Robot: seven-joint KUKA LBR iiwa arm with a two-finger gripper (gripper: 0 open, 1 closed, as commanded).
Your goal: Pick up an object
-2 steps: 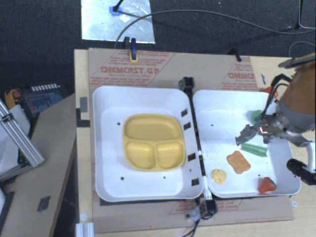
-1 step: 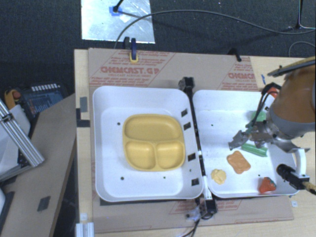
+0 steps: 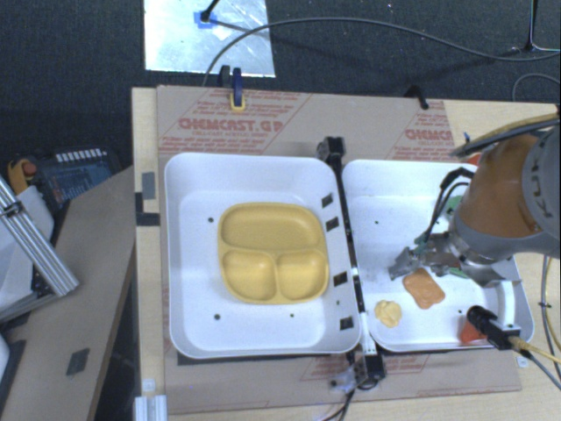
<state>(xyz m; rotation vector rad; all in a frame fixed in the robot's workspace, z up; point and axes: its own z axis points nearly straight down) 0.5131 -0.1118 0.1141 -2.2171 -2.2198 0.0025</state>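
My jaws (image 3: 419, 261) hang low in the right bin (image 3: 394, 191); I cannot tell their opening. The orange toast-like piece (image 3: 423, 288) lies just below them, long axis slanting toward the bin's near-right corner.

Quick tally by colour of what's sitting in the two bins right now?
Yellow: 2, the divided tray in the left bin and a small yellow piece in the right bin
Orange: 1, the flat orange piece
Red: 1, the small red item
Total: 4
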